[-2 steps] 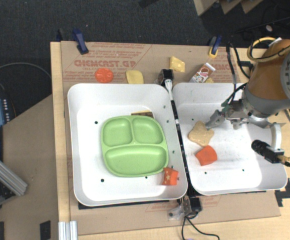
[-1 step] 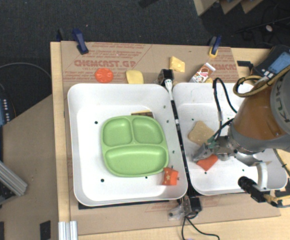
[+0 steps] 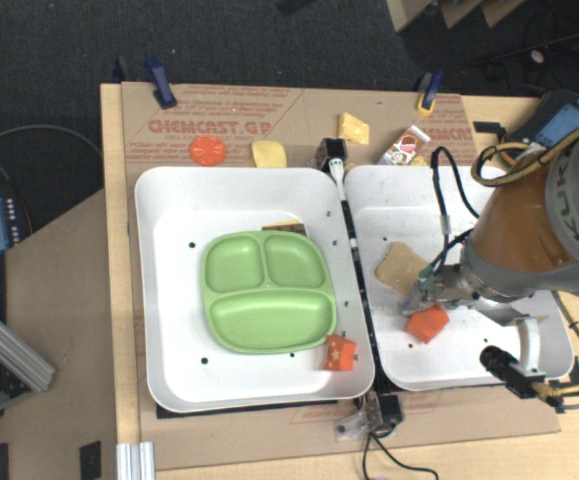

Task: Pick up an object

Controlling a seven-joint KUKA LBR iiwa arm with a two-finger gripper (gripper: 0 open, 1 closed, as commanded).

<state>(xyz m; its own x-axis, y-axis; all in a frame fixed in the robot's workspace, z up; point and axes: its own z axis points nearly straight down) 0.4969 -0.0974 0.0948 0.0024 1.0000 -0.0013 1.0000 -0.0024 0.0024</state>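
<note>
Desk (image 3: 269,118): brown board over dark carpet, carrying two shallow white bins. Left bin (image 3: 169,268): green divided plastic tray (image 3: 267,290), small orange block (image 3: 340,353). Right bin (image 3: 469,363): tan flat piece (image 3: 399,265), orange-red block (image 3: 428,324) lodged directly beneath the hand (image 3: 424,293), presumably lowered for pickup. Grip state cannot be told.

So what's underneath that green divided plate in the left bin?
The green plate lies on the left bin's white floor. A brown-and-yellow edge pokes out from behind its far rim; how far it runs under the plate is covered.
</note>
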